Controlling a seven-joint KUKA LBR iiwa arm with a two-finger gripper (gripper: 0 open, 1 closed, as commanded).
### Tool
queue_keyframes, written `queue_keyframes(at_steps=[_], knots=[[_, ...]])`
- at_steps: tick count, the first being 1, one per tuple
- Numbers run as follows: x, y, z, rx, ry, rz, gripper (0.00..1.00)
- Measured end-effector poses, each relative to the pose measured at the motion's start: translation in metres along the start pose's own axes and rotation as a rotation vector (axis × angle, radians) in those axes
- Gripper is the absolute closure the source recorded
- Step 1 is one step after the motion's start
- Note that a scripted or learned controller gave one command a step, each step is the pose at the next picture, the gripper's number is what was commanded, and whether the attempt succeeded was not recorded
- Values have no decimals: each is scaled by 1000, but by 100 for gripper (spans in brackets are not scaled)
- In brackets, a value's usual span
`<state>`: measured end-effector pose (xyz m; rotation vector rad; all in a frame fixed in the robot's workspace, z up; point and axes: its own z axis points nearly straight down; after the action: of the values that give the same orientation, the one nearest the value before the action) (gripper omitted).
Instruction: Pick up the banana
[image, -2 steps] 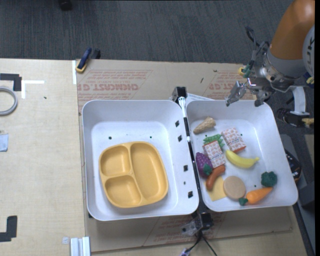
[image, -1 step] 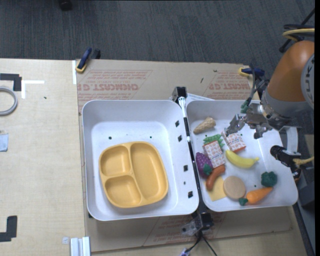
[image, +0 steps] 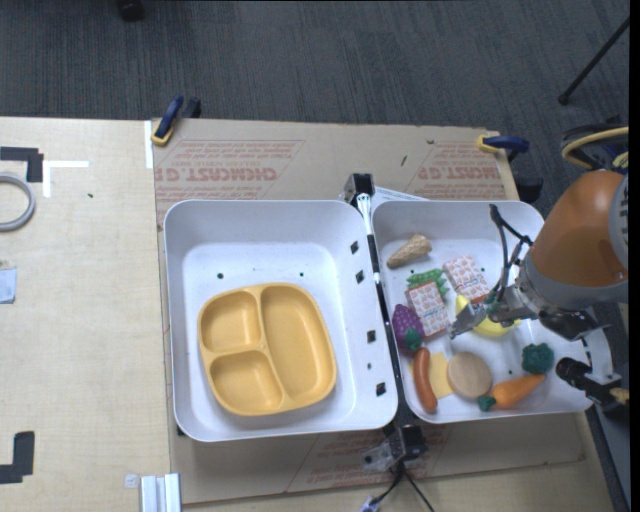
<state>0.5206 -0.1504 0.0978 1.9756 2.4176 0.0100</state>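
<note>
Sitting in left bin (image: 190, 300), yellow divided plate (image: 266, 347), right bin (image: 440, 412) w/ toy food, my claw (image: 470, 322) low over banana (image: 490, 322) at bin's mid-right, tips touching it, can't tell if shut.

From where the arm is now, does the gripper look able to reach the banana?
Probably yes. The gripper is already low in the right bin, right at the banana; nothing lies over it, though the snack packet crowds it.
</note>
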Motion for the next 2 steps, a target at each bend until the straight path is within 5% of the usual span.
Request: queue_keyframes(at_steps=[1,2], knots=[[-2,0,-10,0,-1,4,100],[29,56,-93,16,9,54,100]])
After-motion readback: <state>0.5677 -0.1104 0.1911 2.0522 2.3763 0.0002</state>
